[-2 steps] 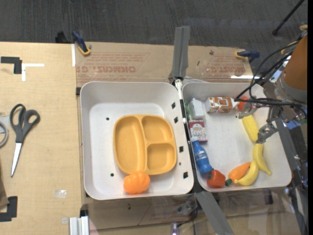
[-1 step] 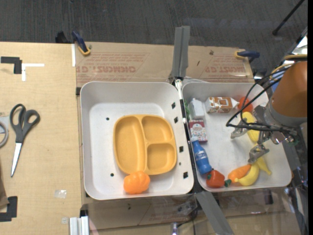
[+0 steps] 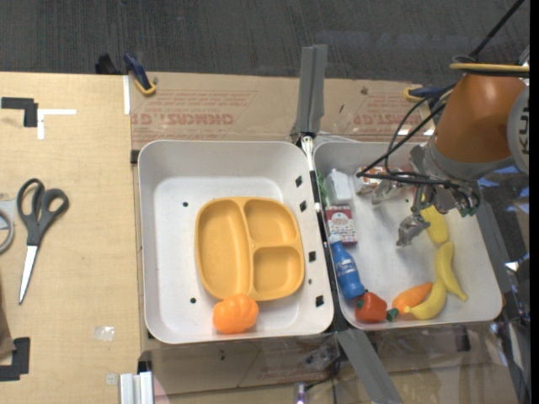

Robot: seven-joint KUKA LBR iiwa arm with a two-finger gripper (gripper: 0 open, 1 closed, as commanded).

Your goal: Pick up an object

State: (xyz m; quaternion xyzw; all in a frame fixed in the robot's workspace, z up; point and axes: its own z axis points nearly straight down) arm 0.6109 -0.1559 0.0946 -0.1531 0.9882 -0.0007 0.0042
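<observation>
- Cardboard sheet (image 3: 210, 108) behind the bins bears reversed red lettering, not legible
- Red-and-white carton (image 3: 339, 223) in the right bin (image 3: 488, 305): label too small to read
- Claw (image 3: 418, 220) hangs above a banana (image 3: 446, 263); its grip state can't be told

A pale wooden bench (image 3: 67, 293) is lying under dark grey carpet (image 3: 253, 15) at the far side; scissors (image 3: 35, 225) are resting left.

Even overhead light, soft shadows, slightly grainy, sharp focus.

glossy plastic tray (image 3: 249, 248), wooden bench (image 3: 76, 251)
</observation>
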